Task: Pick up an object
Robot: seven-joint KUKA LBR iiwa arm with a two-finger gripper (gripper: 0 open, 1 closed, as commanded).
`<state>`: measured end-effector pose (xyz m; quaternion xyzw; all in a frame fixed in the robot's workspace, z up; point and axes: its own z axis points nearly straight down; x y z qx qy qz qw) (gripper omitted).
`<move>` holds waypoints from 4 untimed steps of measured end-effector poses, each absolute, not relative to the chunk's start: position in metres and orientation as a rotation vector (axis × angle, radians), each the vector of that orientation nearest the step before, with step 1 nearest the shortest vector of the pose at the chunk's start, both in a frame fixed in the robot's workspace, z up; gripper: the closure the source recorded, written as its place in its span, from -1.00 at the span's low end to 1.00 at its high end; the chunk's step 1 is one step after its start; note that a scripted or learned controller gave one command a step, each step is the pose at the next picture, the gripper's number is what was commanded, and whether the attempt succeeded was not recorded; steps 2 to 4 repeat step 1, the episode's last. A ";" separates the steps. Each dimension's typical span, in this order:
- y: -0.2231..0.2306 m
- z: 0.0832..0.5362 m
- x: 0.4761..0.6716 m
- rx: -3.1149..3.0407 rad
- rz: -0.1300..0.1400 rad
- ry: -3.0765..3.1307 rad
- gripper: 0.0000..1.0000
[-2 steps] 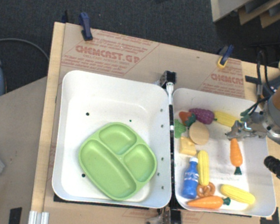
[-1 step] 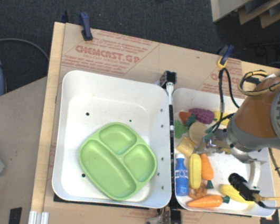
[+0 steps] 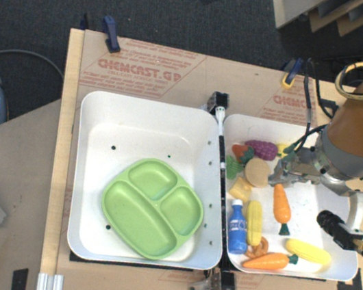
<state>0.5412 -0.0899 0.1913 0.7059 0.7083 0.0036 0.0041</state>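
The right bin (image 3: 311, 204) holds several toy foods. An orange carrot (image 3: 282, 204) lies at its middle, and a tan round piece (image 3: 257, 172) sits to the carrot's upper left. My gripper (image 3: 282, 174) hangs low over the bin, just above the carrot's top end and right beside the tan piece. Nothing shows between it and these things that I can call held. Purple grapes (image 3: 261, 149) lie at the back. A blue bottle (image 3: 237, 228) and a corn cob (image 3: 254, 222) lie along the left wall.
A yellow fruit (image 3: 309, 251) and a second carrot (image 3: 267, 261) lie at the right bin's front edge. A red and green piece (image 3: 238, 156) sits at its back left. The left bin (image 3: 82, 158) holds a green divided plate (image 3: 152, 206).
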 end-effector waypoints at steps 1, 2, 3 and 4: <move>-0.040 0.217 0.544 2.212 0.007 2.226 1.00; -0.040 0.217 0.544 2.212 0.007 2.226 1.00; -0.040 0.217 0.544 2.212 0.007 2.226 1.00; -0.040 0.217 0.544 2.212 0.007 2.226 1.00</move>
